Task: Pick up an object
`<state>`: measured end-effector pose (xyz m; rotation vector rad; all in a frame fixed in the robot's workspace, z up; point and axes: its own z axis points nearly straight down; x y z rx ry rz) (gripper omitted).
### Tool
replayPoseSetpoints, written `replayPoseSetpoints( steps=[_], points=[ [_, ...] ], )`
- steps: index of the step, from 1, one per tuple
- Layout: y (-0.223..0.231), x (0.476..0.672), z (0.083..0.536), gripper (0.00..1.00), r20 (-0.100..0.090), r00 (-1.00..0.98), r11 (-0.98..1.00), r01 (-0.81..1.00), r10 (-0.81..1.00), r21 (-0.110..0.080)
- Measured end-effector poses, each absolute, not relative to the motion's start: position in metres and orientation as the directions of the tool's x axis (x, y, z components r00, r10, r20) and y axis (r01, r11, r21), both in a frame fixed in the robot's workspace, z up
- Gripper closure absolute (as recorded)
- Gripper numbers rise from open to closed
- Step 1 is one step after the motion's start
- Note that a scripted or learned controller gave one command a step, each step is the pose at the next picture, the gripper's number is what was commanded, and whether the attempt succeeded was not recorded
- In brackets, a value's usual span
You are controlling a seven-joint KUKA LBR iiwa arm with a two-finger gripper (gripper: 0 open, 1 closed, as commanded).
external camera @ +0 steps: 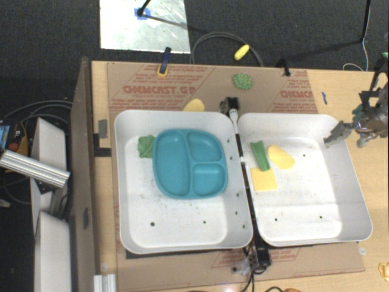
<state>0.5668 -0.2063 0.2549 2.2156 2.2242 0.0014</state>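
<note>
Slim green plastic stick (260, 156) lay in right white bin (340, 224), long axis running upper-left to lower-right; gripper (364, 129) state indiscernible.

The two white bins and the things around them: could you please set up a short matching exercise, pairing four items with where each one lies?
Items:
1. blue divided plate
2. green stick
3. yellow square piece
4. green round piece

Places:
A. on the cardboard behind the bins
B. in the left bin
C. in the right bin, nearer the front than the other pieces there
D. in the right bin, close to the divider between the bins

Pairs: 1-B, 2-D, 3-C, 4-A
</note>
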Motion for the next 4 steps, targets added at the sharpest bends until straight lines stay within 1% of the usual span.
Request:
replayPoseSetpoints(
  steps=[1,2,3,4],
  points=[
    [-0.166,0.565,0.159,0.0,0.004,-0.008,0.008,1.0,1.0,-0.006],
    [-0.106,0.558,0.097,0.0,0.003,-0.009,0.009,1.0,1.0,-0.004],
    [-0.119,0.632,0.085,0.0,-0.002,-0.007,0.007,1.0,1.0,0.008],
    [-0.118,0.631,0.097,1.0,0.0,-0.008,0.008,1.0,1.0,0.008]
  ],
)
